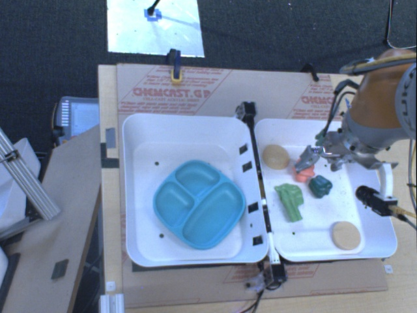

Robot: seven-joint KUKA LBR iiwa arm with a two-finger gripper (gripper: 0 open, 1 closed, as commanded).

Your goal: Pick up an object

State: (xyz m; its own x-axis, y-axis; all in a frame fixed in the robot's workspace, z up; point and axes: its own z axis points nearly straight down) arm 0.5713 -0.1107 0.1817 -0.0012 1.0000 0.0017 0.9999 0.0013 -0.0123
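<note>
bench (195,90) under a cardboard sheet printed in red, two shallow white bins side by side on it. left bin (140,142) holds one blue divided plate (199,203), three compartments, lying flat slightly toward the near right of the bin floor.

right bin (374,237) holds the small stuff. arm (384,103) comes in from the right, grey with an orange band, wrist over the bin's far right part. gripper (311,156) is down among the objects, at the salmon-pink piece (303,171); cannot tell how far the fingers are parted or whether they have the piece.

objects by size: green leafy piece (290,199) mid-bin, just left of a dark teal lump (320,186). tan round piece (275,156) at far left of the bin, near the divider. tan disc (346,235) at the near right corner, well apart from the rest. salmon-pink piece sits between tan round piece and teal lump.
</note>
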